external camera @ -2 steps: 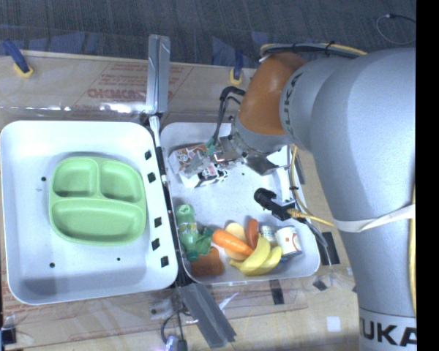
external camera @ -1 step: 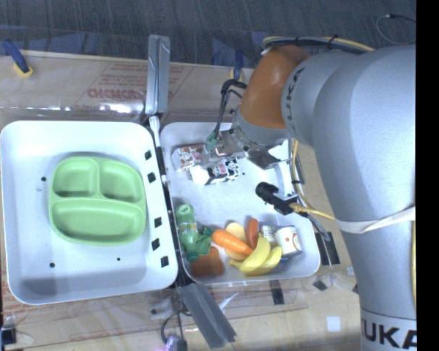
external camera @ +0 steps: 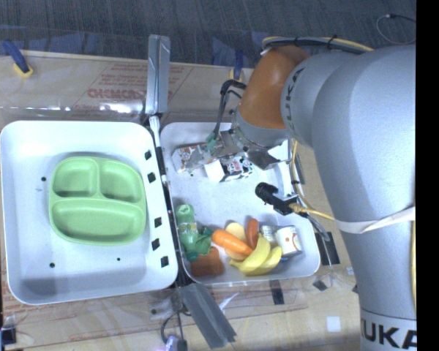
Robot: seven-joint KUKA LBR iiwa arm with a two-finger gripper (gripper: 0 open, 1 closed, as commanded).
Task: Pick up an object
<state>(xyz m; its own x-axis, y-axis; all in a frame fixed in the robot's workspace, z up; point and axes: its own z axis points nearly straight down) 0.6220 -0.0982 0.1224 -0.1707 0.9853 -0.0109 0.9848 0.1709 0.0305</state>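
**Grey arm over right bin: approach step, no grasp visible**

- Grey arm [external camera: 351, 137] reaches in from the right. Its orange band sits above the far end of the right bin.
- Brown worktop [external camera: 73, 79] carries both bins, side by side and touching at the middle rim.
- Left bin [external camera: 14, 254] holds one green plate [external camera: 99, 199], three compartments, lying flat. Nothing on it.
- Right bin [external camera: 307, 269] holds all the small items.
- Pile at the near end, items touching or overlapping: banana [external camera: 260, 258], carrot [external camera: 230, 241], green bottle [external camera: 184, 221] against the left wall, small can [external camera: 287, 240] at the right.
- Claw [external camera: 221, 158] is down in the far half of the right bin, well apart from the pile.
- White packet [external camera: 186, 158] lies just beside the claw, toward the left wall. It's the likeliest target.
- Claw state: can't tell. The tip is blurred and mixed up with pale bits next to it. Nothing is visibly pinched.

Judgement:
- Step in hand is reach and descent onto a target. No lift has started.
- Next move calls for centring the claw over the packet, closing on it, then lifting straight up.
- The packet looks thin and flat against the bin floor, so a grip could easily slip off.
- The wall close by leaves little room on that side.
- Fallback is the pile, where the carrot and banana stand proud and offer more to grab.
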